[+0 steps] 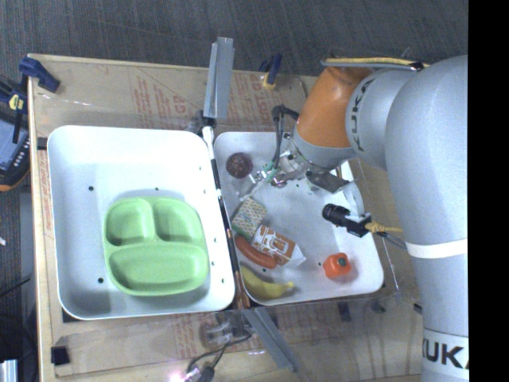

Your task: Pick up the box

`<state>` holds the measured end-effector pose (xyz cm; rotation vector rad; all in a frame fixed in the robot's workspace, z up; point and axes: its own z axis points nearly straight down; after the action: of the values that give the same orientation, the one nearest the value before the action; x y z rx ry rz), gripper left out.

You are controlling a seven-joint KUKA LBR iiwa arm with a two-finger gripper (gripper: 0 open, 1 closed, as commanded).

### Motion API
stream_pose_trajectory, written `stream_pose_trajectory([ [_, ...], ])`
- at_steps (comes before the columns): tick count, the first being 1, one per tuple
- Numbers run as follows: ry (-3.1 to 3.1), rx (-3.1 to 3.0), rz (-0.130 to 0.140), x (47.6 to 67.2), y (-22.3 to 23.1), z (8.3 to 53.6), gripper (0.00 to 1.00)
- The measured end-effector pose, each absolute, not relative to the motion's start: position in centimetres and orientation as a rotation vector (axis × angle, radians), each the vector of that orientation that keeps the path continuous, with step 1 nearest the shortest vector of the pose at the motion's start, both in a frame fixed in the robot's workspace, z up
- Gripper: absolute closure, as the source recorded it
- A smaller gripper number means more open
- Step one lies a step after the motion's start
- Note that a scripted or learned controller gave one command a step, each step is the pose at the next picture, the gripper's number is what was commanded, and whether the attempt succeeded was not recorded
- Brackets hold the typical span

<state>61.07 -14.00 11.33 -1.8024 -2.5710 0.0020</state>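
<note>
The box is a small orange-and-white carton lying flat in the right bin, near its front left. My gripper hangs over the back part of the same bin, well behind the box and apart from it. Nothing shows in its grasp. The grey arm with the orange band comes in from the right and covers the bin's back right corner.
Around the box lie a checkered packet, a red sausage, a banana and a red tomato-like fruit. A dark round fruit sits beside the gripper. The left bin holds a green divided plate.
</note>
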Motion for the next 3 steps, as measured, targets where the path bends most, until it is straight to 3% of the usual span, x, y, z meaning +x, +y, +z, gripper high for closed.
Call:
stream_pose_trajectory([
  [1, -2.56, -1.847, 0.01, 55.74, -10.96, 10.28, 0.0],
  [2, -2.563, -1.834, 0.007, 55.77, -10.63, 11.17, 1.0],
  [3, -2.563, -1.839, 0.011, 55.78, -10.85, 11.24, 0.0],
])
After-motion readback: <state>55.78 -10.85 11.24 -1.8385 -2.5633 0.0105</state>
